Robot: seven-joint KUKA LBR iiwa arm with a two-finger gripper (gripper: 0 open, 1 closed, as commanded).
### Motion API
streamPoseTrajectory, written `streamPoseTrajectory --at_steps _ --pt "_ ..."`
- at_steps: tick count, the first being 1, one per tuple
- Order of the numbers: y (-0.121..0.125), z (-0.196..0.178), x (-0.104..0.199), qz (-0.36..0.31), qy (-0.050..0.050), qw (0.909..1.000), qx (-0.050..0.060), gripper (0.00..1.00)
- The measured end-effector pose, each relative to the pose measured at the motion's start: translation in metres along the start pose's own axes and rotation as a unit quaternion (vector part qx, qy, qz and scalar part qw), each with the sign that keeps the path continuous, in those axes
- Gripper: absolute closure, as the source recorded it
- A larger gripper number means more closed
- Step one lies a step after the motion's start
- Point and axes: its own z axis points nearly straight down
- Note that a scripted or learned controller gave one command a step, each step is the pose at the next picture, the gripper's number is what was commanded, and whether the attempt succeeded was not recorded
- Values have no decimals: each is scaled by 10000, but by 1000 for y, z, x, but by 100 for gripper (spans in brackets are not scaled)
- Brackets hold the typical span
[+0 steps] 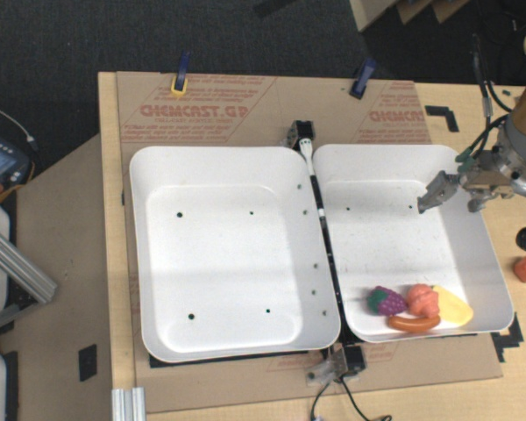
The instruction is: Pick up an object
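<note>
four toys sit bunched in the right bin's near corner, well below my claw, whose fingers look spread and empty.

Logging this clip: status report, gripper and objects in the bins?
Gripper open, above right bin's far right side, holding nothing. Toy foods: purple grapes, red piece, yellow piece, orange sausage, clustered at near edge. Nothing in the way.

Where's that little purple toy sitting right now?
The purple toy lies in the right bin, near its front edge, just left of the orange-red toy.
</note>
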Motion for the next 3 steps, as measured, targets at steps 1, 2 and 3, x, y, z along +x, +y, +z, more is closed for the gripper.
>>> streamPoseTrajectory --at_steps 1,2,3 --pt "-48 -99 67 -37 7 10000 -55 0" --pt "-61 -179 99 -25 1 10000 -57 0" --pt "-60 -265 132 -22 3 10000 -62 0"
